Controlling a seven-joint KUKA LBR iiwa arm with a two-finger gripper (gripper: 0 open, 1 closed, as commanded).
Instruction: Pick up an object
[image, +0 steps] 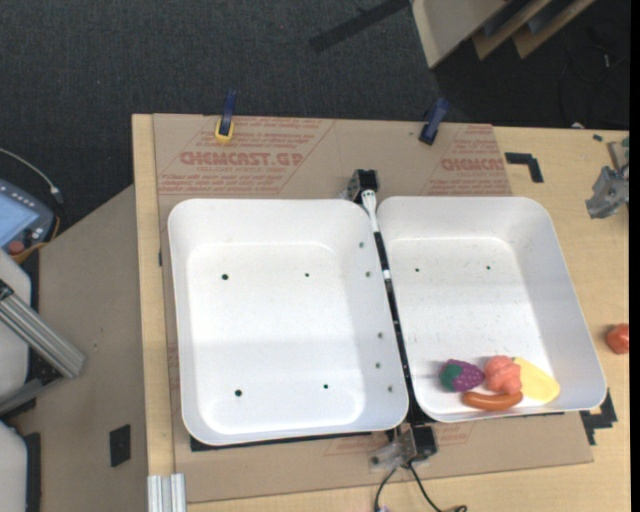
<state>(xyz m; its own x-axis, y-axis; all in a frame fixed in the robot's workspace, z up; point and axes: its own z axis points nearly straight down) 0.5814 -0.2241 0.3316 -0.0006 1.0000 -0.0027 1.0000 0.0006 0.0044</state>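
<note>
In the near right corner of the right bin (470, 225) you find the objects of the task, all lying close together: a purple piece (461, 375), a pinkish-orange piece (503, 374) beside it, a yellow piece (538, 384) at the right, and a long orange-red piece (491, 400) in front of them, touching or almost touching the others. The left bin (265, 225) has nothing you could pick. You may judge that the task is not begun in effect: nothing is lifted, every piece rests on the bin floor, and the whole pick is left to do.

At the right border of the worktop (300, 150) you see a small grey metal part (606, 192), cut by the frame. It may belong to the claw, but I cannot tell this, and I cannot tell its state. A small orange thing (618, 339) lies outside the bin, also cut off. The exact kind of each piece is hard to make out, because they crowd each other.
</note>
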